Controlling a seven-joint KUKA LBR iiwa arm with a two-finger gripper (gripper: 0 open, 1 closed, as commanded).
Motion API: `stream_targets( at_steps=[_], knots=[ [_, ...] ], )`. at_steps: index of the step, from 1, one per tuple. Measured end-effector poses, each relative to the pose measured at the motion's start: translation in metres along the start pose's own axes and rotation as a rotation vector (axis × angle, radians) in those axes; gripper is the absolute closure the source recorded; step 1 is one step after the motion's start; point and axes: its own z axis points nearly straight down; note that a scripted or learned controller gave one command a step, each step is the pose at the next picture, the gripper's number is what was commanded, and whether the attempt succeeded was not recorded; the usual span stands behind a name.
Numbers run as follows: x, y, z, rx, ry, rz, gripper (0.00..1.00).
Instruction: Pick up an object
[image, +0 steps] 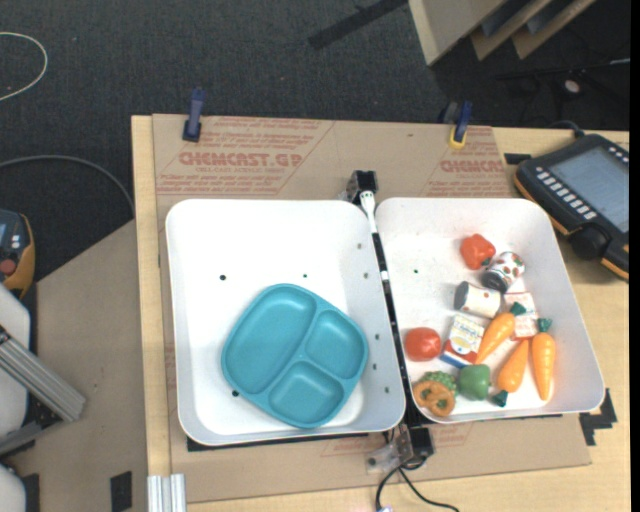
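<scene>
Here, toy vegetables (476, 380) and small cartons (463, 335) crowd the right-hand bin (430, 225), a tomato (422, 343) nearest the divider; a blue divided tray (294, 354) lies in the left-hand bin (250, 230).

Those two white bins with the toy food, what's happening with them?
Nothing is being handled at this moment. The left bin holds a blue divided plate, lying flat. The right bin holds a heap of toy food toward its near right side: carrots, a tomato, a red pepper and small cartons. All of it lies still, waiting for a pick.
</scene>
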Motion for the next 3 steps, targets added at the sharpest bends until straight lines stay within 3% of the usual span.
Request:
stream_targets(
  at_steps=[1,2,3],
  knots=[
    [0.039,-0.003,0.195,0.025,0.01,-0.002,1.0],
    [0.044,0.066,0.027,-0.015,-0.003,-0.005,1.0],
    [-0.037,0.003,0.0,0.001,-0.002,0.008,1.0]
  ],
)
